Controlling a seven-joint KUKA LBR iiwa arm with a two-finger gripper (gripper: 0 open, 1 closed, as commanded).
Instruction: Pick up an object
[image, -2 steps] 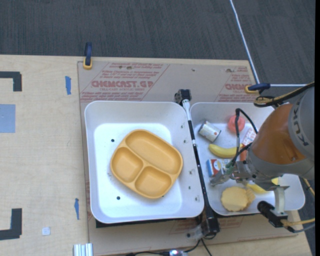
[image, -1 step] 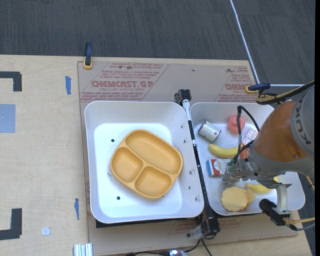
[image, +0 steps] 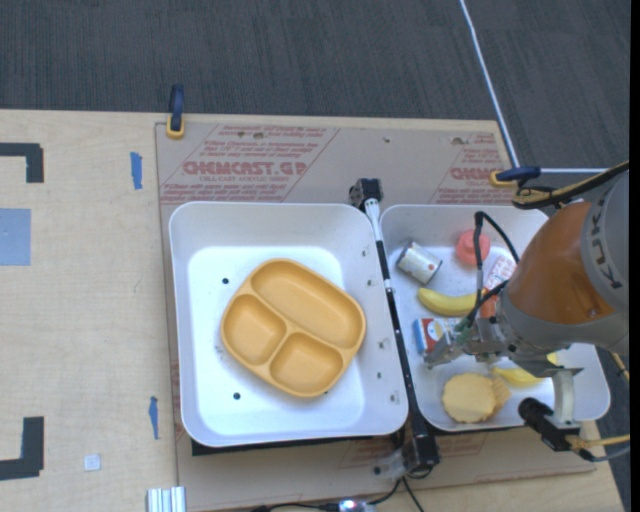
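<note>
To lift cleanly, the gripper (image: 447, 350) (whether its fingers are apart, I cannot tell) should centre over the carton (image: 431, 333), avoiding the banana (image: 447, 301).

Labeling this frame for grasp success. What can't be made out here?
- Gripper, camera view: finger state unreadable, wrist and cabling cover it.
- Second yellow piece: mostly under the arm, identity unclear.
- Pink object: partly hidden by a black cable and the arm.
- Small carton: print too small to read.
- Right bin: its right side is covered by the arm.
</note>
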